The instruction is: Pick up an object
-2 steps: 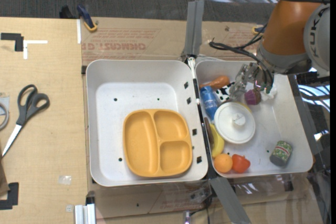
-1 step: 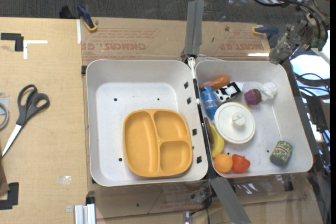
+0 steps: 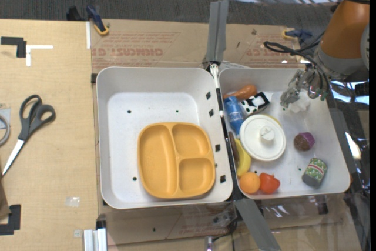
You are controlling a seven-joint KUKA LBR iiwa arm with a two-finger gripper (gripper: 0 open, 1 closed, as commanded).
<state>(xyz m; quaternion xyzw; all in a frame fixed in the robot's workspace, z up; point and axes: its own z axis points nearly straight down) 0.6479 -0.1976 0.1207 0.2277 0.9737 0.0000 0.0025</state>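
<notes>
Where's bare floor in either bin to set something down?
Left bin: free white floor behind and left of the yellow divided tray. Right bin: a patch by the right wall between the hand, purple ball and white lid. Its left edge is crowded: blue bottle, banana, orange.

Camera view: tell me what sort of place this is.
Probably a robotics lab bench set up for grasping trials. Two white bins sit side by side: the left bin holds a yellow divided plate, the right bin toy food and a white lid. Scissors lie on the bench.
</notes>
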